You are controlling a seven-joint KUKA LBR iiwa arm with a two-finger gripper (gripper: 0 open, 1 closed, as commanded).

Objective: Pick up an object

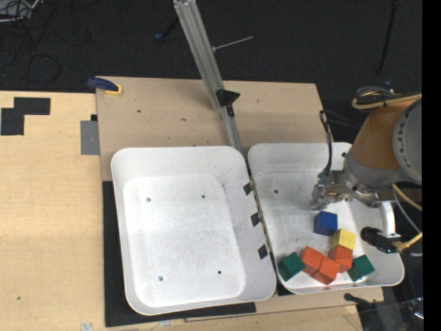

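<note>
I am hanging my gripper (324,197) low over the right bin (289,167), near its middle and toward the 3 o'clock wall. From this slanted look down, the wrist body is covering the tips, so I cannot tell how they are set, and I am seeing nothing pinched there.

The nearest candidate is the blue cube (326,223), which is lying just beside my gripper at about 6 o'clock, very slightly toward 5. It is sitting apart from the rest of the pile, with bare bin floor showing on its 9 o'clock side. It is close to square from above, so I am judging no long axis worth aligning to; its faces are turned a little off the bin walls.

Beyond it, toward 5 o'clock, the yellow cube (345,239) is resting near the blue one's corner, and the cluster past that is crowding the 6 o'clock rim: two orange blocks (320,261) touching, a green block (291,265) at their 9 o'clock and another green block (360,267) at their 3 o'clock.

I am judging that the move is turning on a short shift toward 6 o'clock before descending. The left bin (138,164) is lying well apart at 9 o'clock.
</note>
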